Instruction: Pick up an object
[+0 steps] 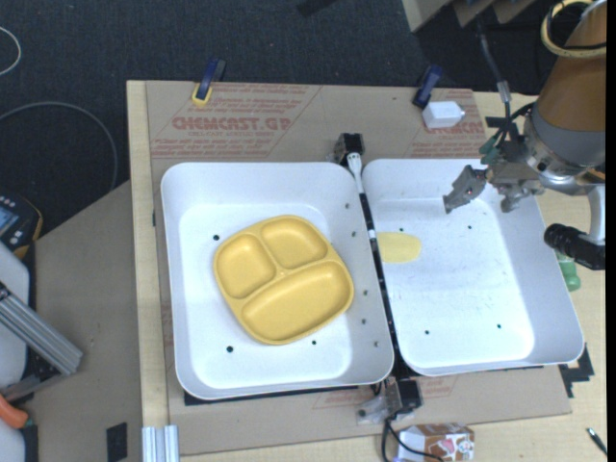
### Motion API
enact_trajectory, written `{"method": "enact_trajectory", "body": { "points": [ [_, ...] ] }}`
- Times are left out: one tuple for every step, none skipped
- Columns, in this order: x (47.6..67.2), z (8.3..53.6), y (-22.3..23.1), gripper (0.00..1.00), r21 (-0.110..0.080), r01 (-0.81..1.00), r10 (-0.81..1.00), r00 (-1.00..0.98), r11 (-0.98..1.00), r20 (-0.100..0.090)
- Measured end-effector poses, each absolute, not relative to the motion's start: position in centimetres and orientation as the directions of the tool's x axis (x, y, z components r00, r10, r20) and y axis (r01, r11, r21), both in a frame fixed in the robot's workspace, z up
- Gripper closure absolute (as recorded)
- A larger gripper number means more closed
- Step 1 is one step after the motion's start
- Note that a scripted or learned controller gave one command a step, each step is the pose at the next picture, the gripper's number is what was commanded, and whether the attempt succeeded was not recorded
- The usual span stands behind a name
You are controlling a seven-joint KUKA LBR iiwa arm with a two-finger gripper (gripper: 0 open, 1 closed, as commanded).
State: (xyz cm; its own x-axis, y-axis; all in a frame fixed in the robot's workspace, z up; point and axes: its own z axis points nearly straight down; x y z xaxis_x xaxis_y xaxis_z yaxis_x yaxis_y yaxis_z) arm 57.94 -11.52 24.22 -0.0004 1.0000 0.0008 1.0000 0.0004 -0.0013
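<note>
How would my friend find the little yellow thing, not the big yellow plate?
Look at the right-hand white bin. Near its left wall, close to the divider between the bins, lies a small flat pale yellow oval piece. Unlike the large yellow three-compartment plastic plate in the left bin, it is tiny, plain and undivided.

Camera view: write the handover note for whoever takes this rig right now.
Pincer: hovering over the upper part of the right white shallow bin, nothing between its fingers that can be seen; open or shut cannot be told.
Yellow divided plastic plate: lying flat in the left white shallow bin.
Small pale yellow flat oval piece: in the right bin, by its left wall, apart from the pincer.
Done: nothing picked up.
Left: choose one item, descend, grasp, lift.
</note>
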Motion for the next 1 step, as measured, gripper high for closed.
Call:
{"method": "enact_trajectory", "body": {
  "points": [
    [54.49,33.48,-4.94,0.0,0.009,1.0,1.0,-0.007,0.007,0.001]
  ]
}}
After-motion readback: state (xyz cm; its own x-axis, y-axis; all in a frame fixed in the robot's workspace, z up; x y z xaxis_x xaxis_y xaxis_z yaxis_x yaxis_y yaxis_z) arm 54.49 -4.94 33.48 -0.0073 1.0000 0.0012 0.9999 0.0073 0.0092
